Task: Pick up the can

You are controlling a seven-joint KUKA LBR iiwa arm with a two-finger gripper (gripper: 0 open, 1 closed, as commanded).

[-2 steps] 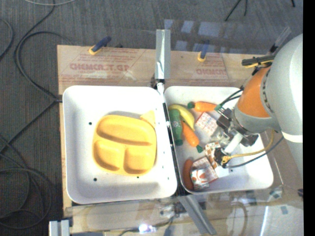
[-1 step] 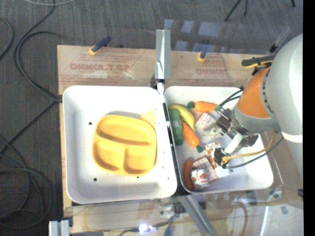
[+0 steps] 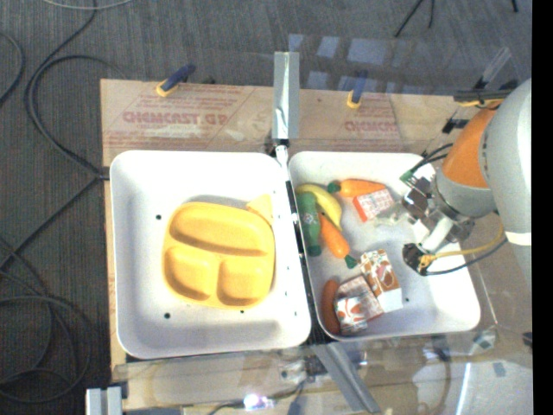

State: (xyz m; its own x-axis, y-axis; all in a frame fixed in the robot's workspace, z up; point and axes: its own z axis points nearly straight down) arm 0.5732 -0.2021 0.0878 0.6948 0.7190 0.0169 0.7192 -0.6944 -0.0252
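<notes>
The right bin (image 3: 458,314) holds the toy food. A short red-and-white piece (image 3: 373,204), possibly the can, lies near the bin's back, just below an orange carrot (image 3: 363,186). My gripper (image 3: 416,199) hangs over the right side of this bin, a little to the right of that piece and apart from it. The grey wrist and orange band (image 3: 471,167) cover what lies under them. Two more red-and-white packs lie toward the front: one (image 3: 381,275) in the middle, another (image 3: 356,308) by the front wall. From this view I cannot tell for sure which piece is the can.
A banana (image 3: 325,200), a green vegetable (image 3: 308,223), a second carrot (image 3: 335,236) and a brown sausage (image 3: 329,297) lie along the right bin's left side. The left bin (image 3: 138,188) holds a yellow divided tray (image 3: 221,253). A yellow cable (image 3: 449,258) loops below the wrist.
</notes>
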